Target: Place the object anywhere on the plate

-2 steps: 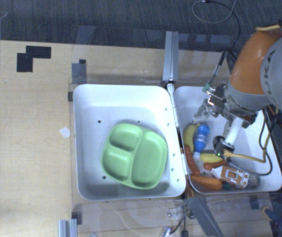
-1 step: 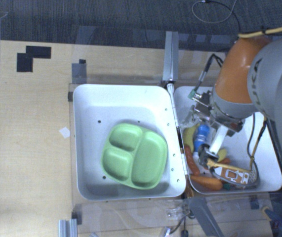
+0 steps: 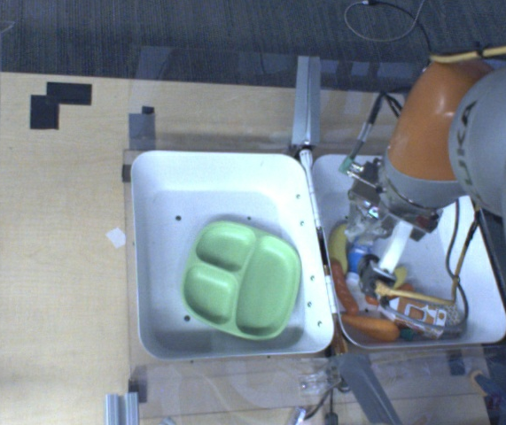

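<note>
Bench (image 3: 58,237): seen in the camera view from above at a slant, with two shallow white bins side by side.
Left bin (image 3: 159,184): holds the green plate (image 3: 244,280), which has three compartments and lies flat, closer to the bin's front edge than to its back edge.
Right bin (image 3: 487,312): a pile of objects (image 3: 385,308) crowds its front left corner, well apart from the plate. It includes a yellow item (image 3: 338,242) against the left wall, a blue item (image 3: 357,259) just beside it, an orange item (image 3: 372,328) along the front edge and a printed box (image 3: 421,312).
Arm (image 3: 492,140): grey with an orange band (image 3: 425,118), reaching over the right bin from its right side.
Gripper (image 3: 372,246): lowered over the pile, just above the blue item. Whether it is parted, closed or clamped on anything cannot be made out from this angle.
Task's thing: not on the plate, and which item in the pile it is cannot be told.
</note>
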Controlling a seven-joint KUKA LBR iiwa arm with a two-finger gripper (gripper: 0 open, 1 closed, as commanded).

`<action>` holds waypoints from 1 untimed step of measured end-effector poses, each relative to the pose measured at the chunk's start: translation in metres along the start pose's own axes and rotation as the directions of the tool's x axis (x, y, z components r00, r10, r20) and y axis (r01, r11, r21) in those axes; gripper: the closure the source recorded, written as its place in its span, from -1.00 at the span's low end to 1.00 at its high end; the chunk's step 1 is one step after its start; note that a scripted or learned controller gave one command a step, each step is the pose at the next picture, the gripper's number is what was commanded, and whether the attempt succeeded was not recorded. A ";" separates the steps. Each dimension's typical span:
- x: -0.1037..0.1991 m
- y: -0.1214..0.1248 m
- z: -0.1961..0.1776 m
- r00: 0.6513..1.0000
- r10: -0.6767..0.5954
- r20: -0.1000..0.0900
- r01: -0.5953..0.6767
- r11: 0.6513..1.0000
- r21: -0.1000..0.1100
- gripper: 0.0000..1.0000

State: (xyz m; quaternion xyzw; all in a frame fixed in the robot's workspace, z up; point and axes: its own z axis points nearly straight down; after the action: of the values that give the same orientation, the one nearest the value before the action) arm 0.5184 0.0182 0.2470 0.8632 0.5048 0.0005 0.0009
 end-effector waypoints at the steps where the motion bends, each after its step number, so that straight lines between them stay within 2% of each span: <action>1: 0.004 -0.025 -0.012 0.930 -0.367 -0.002 0.367 0.930 -0.001 1.00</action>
State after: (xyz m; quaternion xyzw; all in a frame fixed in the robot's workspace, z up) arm 0.4979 0.0338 0.2589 0.7538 0.6571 0.0015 0.0009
